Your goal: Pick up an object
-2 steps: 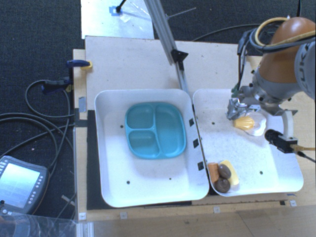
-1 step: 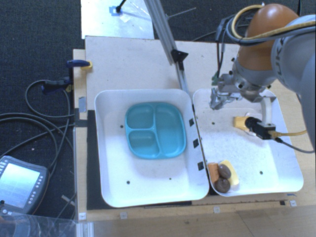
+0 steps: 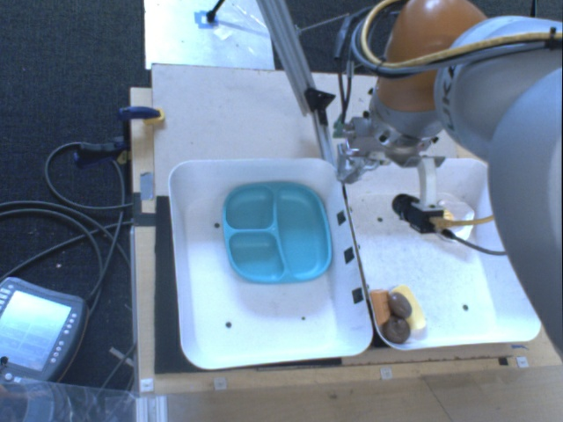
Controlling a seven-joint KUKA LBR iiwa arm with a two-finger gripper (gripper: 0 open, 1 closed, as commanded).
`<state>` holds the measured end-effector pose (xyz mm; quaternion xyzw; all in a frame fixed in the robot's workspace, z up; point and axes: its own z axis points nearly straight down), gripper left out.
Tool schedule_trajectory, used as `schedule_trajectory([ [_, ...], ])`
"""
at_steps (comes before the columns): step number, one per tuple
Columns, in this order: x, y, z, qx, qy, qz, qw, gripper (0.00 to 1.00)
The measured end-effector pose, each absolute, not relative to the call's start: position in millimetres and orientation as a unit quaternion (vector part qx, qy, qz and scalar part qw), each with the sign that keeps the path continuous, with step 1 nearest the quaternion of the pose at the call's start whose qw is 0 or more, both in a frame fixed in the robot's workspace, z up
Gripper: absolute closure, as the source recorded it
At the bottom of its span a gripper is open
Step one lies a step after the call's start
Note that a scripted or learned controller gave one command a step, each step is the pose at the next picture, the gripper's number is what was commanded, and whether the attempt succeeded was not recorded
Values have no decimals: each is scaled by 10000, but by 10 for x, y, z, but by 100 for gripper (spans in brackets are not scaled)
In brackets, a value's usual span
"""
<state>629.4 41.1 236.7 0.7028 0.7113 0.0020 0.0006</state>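
The gripper (image 3: pixel 350 165) was seen at the far end of the wall shared by the two bins, hung just above the rim where the left bin (image 3: pixel 198 323) and the right bin (image 3: pixel 493 315) met. Whether the pincer stood apart or together could not be told, as it was hidden by the wrist above it.

A teal divided plate (image 3: pixel 277 232) with three compartments was laid flat in the middle of the left bin, well apart from the gripper. In the near left corner of the right bin, a small cluster was gathered against the wall: an orange piece (image 3: pixel 379 304), a yellow block (image 3: pixel 414 312), and two brown oval pieces, the upper brown oval (image 3: pixel 400 304) being set just beyond the lower brown oval (image 3: pixel 395 329). The brown ovals were rested on or against the yellow block; which of the two could not be told. The cluster was well apart from the gripper.

On the dark floor left of the bench, a teach pendant (image 3: pixel 35 328) and looped black cables (image 3: pixel 62 218) were seen, and a blue clamp (image 3: pixel 141 113) was fixed at the bench's left edge.
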Motion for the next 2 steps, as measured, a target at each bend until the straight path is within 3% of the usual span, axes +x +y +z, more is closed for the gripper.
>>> schedule_trajectory([
  [1, 6578, 950, 2412, 7030, 7112, 27, 7, 100],
  [2, 6570, 908, 2407, 7041, 7101, 3, 9, 0],
])
